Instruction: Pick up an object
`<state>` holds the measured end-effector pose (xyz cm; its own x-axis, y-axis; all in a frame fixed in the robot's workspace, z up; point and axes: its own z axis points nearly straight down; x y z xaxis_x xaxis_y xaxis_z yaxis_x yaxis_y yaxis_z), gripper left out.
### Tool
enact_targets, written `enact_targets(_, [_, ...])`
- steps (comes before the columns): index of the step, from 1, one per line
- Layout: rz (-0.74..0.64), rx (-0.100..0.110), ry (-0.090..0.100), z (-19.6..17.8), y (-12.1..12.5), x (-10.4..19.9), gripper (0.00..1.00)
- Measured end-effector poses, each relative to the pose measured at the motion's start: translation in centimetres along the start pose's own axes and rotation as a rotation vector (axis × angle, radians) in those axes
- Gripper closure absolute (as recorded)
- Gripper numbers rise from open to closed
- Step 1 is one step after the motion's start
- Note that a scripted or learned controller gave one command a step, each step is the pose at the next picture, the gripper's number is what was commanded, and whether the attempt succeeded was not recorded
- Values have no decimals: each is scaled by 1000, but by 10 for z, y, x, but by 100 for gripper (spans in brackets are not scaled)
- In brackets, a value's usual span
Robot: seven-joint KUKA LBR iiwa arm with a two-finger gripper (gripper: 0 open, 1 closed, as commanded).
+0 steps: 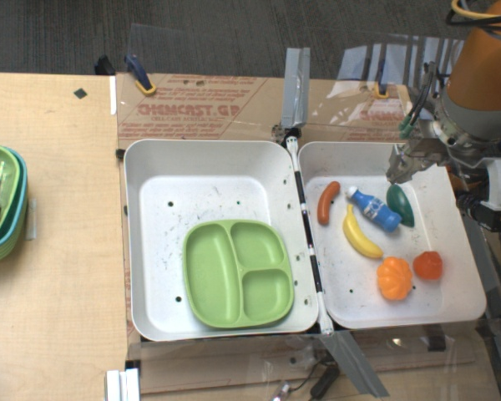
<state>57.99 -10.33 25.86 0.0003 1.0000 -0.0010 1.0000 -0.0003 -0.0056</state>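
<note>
Camera view: the tool (398,170) hangs over the far part of the right bin (459,307), just above a dark green object (402,205); whether it is open or closed cannot be told. Relative to that green object, a blue bottle (373,208) touches its left side, a banana (361,235) and red sausage (327,202) lie further left, and an orange pumpkin (394,277) and a small orange fruit (428,265) lie nearer the camera. A green divided plate (239,271) lies in the left bin (150,224).

Pale wooden benchtop (50,307) at left under even light, brown printed cardboard sheet (200,107) along its rear edge, dark grey carpeted floor (234,15) beyond, stacked green and teal containers (4,203) at far left.
</note>
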Motion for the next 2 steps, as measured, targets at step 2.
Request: enact_targets(2, [49, -4, 0, 67, 48, 94, 100])
